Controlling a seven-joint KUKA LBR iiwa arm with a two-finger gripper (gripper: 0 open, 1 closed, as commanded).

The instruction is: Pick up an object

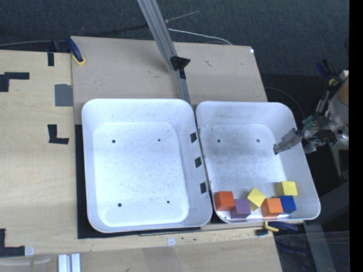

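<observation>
Several small blocks lie along the near edge of the right bin [244,123]: an orange block [224,200], a purple block [242,207], a yellow block [256,197], a second orange block [273,206], a blue block [287,203] and another yellow block [287,188]. My gripper [290,140] hangs at the right rim of that bin, above and to the right of the blocks, apart from them. Nothing shows between its fingers.
The left bin [136,163] sits beside the right one, joined by dark clips at the shared wall. A slanted metal pole [159,27] rises behind the bins. A blue and yellow clamp [76,51] sits at the bench's far left corner.
</observation>
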